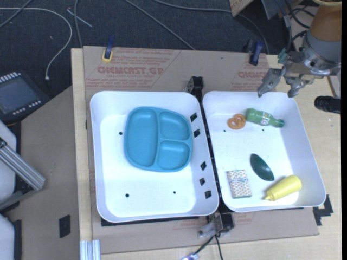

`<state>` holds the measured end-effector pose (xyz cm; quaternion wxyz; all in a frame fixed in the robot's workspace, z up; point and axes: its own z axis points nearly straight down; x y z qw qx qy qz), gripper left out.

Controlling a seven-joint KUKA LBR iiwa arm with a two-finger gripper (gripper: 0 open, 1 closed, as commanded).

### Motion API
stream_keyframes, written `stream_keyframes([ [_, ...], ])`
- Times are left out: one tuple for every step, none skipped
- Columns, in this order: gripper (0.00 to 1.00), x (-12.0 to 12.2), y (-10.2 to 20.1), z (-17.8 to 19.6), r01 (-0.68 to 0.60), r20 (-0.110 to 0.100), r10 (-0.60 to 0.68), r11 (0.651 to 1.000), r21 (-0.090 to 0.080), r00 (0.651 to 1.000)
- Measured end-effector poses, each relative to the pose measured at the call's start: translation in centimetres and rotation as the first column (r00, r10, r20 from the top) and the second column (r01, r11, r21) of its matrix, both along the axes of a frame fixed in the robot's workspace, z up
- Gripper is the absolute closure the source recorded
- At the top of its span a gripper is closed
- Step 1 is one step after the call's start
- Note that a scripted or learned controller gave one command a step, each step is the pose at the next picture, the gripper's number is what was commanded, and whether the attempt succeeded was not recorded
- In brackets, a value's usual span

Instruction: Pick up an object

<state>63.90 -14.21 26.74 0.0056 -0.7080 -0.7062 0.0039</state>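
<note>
My gripper (280,89) hangs over the back rim of the right bin (309,145), its two fingers spread apart with nothing between them. Below it in that bin lie a green bottle (264,118) and, to its left, a small orange pretzel (236,122). Nearer the front are a dark green spoon-like piece (262,167), a patterned cracker packet (238,183) and a yellow mustard bottle (283,188). The gripper touches none of them.
The left bin (108,194) holds a blue divided plate (158,138). Black clamps (196,84) sit along the seam between the bins. Cardboard (162,64) lies under both bins, with cables on the dark floor behind.
</note>
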Motion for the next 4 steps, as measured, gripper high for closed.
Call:
stream_keyframes([
  [0.0, 0.2, 0.0, 0.8, -0.003, 0.013, 0.003, 1.0, -0.002, 1.0],
  [0.0, 0.8, 0.8, -4.6, -0.004, 0.009, 0.004, 1.0, -0.001, 1.0],
  [0.0, 1.4, 0.7, -10.7, -0.003, 0.009, 0.003, 1.0, -0.001, 1.0],
  [0.0, 0.3, 0.7, -16.0, -0.003, 0.007, 0.003, 1.0, -0.001, 1.0],
])
